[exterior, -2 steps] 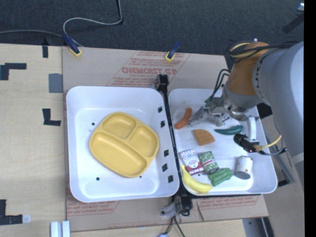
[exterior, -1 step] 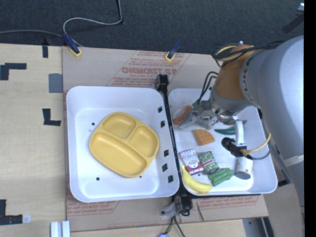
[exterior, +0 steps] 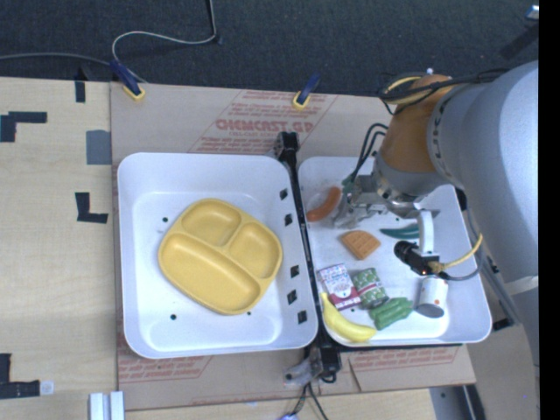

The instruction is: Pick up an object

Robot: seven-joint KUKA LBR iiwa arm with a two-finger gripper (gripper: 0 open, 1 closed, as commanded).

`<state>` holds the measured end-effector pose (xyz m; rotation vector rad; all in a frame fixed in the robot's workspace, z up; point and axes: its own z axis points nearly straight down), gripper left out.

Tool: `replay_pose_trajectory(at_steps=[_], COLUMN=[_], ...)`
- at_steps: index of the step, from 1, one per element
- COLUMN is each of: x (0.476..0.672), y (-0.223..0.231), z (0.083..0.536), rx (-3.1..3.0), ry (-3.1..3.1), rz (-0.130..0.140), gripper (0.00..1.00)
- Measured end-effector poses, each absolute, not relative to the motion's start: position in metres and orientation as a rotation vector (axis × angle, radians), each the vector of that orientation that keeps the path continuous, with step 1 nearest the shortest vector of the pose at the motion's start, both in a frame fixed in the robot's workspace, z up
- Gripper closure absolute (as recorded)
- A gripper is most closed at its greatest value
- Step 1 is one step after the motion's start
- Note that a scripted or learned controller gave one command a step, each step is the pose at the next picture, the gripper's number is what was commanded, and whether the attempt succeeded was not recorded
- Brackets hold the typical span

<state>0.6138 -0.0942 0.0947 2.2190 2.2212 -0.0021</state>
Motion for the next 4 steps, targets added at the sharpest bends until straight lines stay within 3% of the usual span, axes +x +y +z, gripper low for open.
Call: replay_pose_trajectory(at_steps=[1,2,3,4], x=[0.614,0.614,0.613,0.636], y=[-0.094,-0.093,-0.093,-0.094], z=[0.095,0.104,0.104,0.085], rx=[2.219,2.219,2.219,2.220], ry=[2.222,2.224,2.224,2.225], rz=[-0.002,-0.002,-0.003,0.001], gripper=[0.00,1.00,0.00,0.00])
